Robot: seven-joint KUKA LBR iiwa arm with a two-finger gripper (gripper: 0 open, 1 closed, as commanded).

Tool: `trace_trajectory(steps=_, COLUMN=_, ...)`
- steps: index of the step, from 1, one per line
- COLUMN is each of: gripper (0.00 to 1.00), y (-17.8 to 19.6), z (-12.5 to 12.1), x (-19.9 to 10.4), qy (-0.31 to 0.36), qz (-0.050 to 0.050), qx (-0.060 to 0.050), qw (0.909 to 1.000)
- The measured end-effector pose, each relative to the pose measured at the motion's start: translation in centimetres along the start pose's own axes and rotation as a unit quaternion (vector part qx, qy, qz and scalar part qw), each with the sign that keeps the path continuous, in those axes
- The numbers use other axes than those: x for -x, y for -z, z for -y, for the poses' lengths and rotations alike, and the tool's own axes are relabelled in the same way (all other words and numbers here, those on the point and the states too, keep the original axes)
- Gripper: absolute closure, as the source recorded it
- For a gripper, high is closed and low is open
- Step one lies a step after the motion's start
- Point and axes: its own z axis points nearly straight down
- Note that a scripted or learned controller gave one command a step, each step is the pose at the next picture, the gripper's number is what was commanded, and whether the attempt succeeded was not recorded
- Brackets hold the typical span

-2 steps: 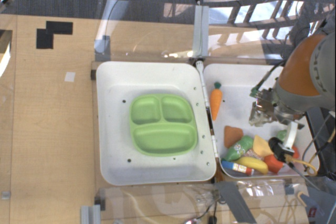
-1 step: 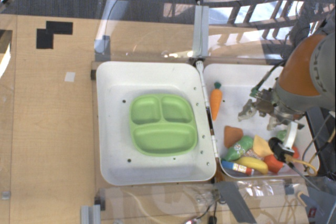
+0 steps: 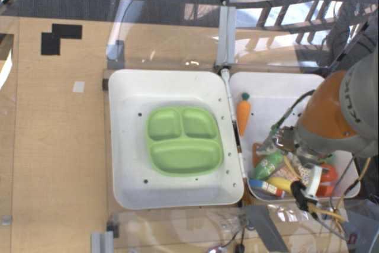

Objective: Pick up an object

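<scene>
the gripper (image 3: pixel 283 158) sits low among a crowded heap (image 3: pixel 278 178) of small items in the right bin (image 3: pixel 266 83); behind it bare floor lies open beside a toy carrot (image 3: pixel 243 115); to its left, past the divider, a green sectioned plate (image 3: pixel 184 140) fills the left bin's (image 3: pixel 127 127) middle

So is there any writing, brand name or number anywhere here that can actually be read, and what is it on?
"KU", dark letters cut off by the frame edge, on the grey robot arm.
Print on the crumpled snack packets in the right white bin: too small and blurred to read.
Green divided plastic plate and orange toy carrot: no text.
</scene>
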Motion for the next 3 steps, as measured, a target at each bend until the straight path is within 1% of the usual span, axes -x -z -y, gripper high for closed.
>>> trace_trajectory(steps=1, gripper=1.0, y=1.3, z=-0.5, x=-0.2, qy=0.0, qz=-0.001, qx=0.008, qw=1.0)
trace_trajectory(steps=2, gripper=1.0, y=9.2, z=-3.4, x=-3.3, qy=0.037, qz=0.001, qx=-0.009, qw=0.9993)
trace_trajectory(steps=3, gripper=1.0, y=12.5, z=-5.8, x=-9.1, qy=0.13, qz=0.0, qx=-0.01, qw=0.9915)
